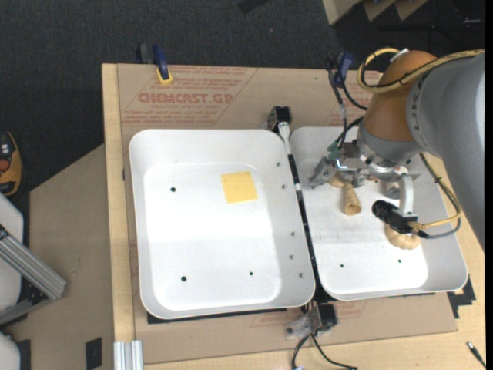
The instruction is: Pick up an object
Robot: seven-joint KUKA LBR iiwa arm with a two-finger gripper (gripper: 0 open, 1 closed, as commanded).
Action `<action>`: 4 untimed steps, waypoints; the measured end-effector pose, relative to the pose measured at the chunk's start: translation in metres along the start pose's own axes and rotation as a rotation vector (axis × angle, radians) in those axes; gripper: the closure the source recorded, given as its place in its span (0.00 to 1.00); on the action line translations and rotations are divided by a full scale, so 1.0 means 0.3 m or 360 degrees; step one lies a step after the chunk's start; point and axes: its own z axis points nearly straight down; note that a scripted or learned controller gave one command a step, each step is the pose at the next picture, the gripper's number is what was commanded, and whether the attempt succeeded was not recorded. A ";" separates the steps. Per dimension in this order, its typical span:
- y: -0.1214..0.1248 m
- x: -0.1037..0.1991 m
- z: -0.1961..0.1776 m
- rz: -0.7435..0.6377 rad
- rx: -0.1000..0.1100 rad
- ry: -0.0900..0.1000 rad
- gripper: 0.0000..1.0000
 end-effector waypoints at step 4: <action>0.171 0.480 -0.357 -0.0016 -0.0011 0.0010 1.00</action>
